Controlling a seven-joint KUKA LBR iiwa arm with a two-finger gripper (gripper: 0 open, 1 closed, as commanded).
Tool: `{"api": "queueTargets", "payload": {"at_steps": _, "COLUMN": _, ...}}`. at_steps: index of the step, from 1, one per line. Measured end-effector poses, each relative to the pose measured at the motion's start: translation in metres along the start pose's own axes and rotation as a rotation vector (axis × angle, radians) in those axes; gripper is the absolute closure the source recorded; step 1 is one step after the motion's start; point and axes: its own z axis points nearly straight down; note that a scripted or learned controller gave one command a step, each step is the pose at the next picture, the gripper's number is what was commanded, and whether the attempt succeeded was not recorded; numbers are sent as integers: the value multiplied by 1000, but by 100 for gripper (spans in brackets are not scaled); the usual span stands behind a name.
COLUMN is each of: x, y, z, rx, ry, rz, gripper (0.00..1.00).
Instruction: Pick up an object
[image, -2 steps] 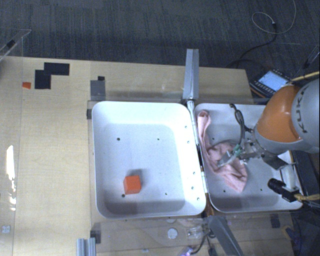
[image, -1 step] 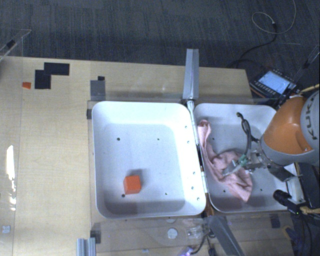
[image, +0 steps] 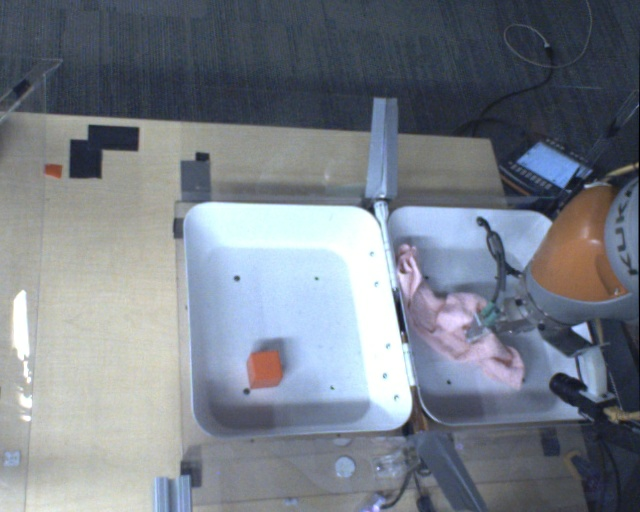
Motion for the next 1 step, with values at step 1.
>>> {"api": "queueTargets", "payload": {"at_steps": 1, "x": 28, "y": 56, "z": -105, "rx": 23, "ry": 7, "rz": 92, "gripper": 100}}
